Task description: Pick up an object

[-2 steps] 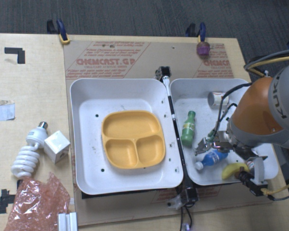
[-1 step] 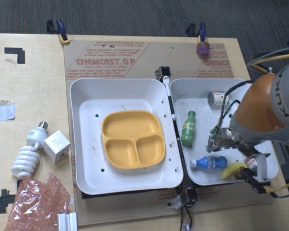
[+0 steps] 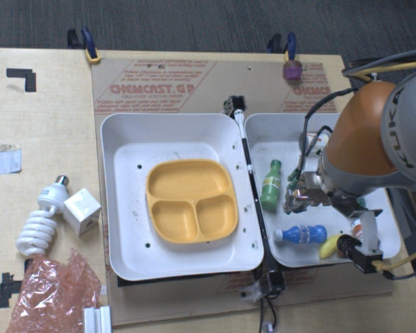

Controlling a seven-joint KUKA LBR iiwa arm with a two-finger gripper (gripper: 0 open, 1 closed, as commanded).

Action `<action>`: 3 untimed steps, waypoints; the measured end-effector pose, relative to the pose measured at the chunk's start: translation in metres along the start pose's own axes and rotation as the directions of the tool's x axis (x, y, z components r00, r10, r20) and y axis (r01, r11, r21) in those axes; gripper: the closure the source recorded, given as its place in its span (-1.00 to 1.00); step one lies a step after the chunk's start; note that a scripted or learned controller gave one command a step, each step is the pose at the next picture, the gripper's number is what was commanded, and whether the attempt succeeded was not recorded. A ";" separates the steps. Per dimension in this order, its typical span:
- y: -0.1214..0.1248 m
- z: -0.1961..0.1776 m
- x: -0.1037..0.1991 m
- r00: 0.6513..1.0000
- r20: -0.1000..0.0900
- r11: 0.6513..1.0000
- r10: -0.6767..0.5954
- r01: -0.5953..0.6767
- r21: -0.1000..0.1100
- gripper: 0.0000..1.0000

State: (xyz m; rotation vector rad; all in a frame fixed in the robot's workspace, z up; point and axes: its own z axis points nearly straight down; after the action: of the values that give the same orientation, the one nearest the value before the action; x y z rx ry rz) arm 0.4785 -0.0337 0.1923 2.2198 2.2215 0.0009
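Beside the green bottle (image 3: 270, 185), the jaws (image 3: 298, 198), whose state I cannot tell, risk nudging it toward the blue bottle (image 3: 302, 234) rather than straddling it.

Even, diffuse overhead lighting; scene moderately bright. Shallow white plastic left bin (image 3: 118, 186) near clipping on its floor, faint soft shadow inside its rim. Yellow three-compartment plastic tray (image 3: 192, 200) throws a thin soft shadow. Dull sheen on the glossy orange arm band (image 3: 360, 134). Overall slightly soft focus, low resolution.
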 end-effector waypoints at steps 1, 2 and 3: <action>0.060 0.000 0.038 1.000 0.001 1.000 -0.001 0.001 0.001 1.00; 0.060 0.000 0.038 1.000 0.001 1.000 -0.001 0.001 0.001 -1.00; 0.060 0.000 0.038 1.000 0.001 1.000 -0.001 0.001 0.001 -1.00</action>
State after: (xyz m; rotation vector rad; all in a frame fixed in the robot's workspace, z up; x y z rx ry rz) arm 0.5386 0.0039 0.1922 2.2188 2.2230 -0.0013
